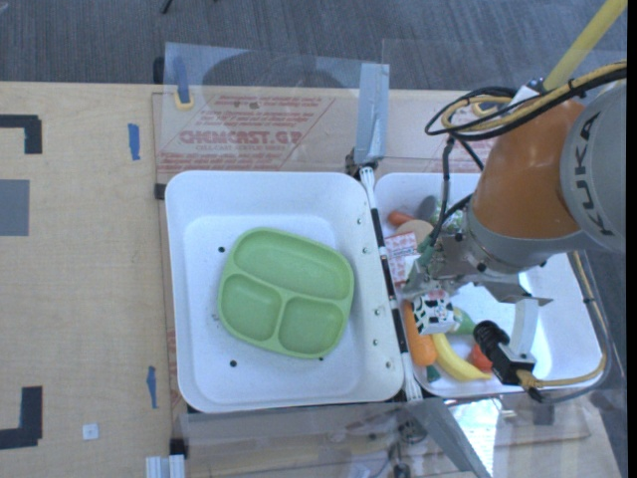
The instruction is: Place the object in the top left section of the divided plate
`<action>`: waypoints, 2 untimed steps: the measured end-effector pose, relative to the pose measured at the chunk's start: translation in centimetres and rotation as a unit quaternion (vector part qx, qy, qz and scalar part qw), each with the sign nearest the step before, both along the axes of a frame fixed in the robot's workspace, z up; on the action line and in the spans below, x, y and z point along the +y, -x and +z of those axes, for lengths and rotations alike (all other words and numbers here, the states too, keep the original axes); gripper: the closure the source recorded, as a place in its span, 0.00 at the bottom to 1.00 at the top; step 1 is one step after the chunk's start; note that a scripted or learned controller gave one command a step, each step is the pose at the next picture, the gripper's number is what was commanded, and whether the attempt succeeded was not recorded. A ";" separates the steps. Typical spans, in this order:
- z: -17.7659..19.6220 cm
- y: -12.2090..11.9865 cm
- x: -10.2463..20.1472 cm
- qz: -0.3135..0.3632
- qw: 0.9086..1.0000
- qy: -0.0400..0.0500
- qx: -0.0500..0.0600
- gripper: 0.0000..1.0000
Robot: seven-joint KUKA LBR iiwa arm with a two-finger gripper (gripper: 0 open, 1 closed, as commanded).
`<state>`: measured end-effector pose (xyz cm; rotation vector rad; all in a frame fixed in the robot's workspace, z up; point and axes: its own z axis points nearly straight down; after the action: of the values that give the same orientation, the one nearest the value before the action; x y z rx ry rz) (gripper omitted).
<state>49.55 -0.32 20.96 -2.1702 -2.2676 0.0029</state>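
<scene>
A green divided plate (287,292) with one long section and two smaller ones lies in the left white bin (189,217). My gripper (436,272) hangs low over the left side of the right bin (587,327), largely hidden under the wrist. Just below it sits a small black-and-white cow-patterned box (435,316). Whether it touches the gripper is hidden. Next to the box lie an orange carrot (421,345) and a yellow banana (455,358). A red-and-white packet (400,255) lies to the gripper's left.
An orange piece (399,218) and a pale round thing (416,230) sit at the right bin's far left corner. A small red item (480,336) lies by the banana. The ridge between the bins (383,297) separates plate and gripper. A clear sheet (269,118) stands behind the left bin.
</scene>
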 end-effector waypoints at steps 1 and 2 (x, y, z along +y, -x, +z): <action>1.4 1.6 6.6 0.060 0.998 0.000 -0.001 1.00; -2.5 -0.6 2.8 0.087 0.996 0.000 -0.001 1.00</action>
<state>50.13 2.44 18.43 -1.9655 -2.4480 0.0013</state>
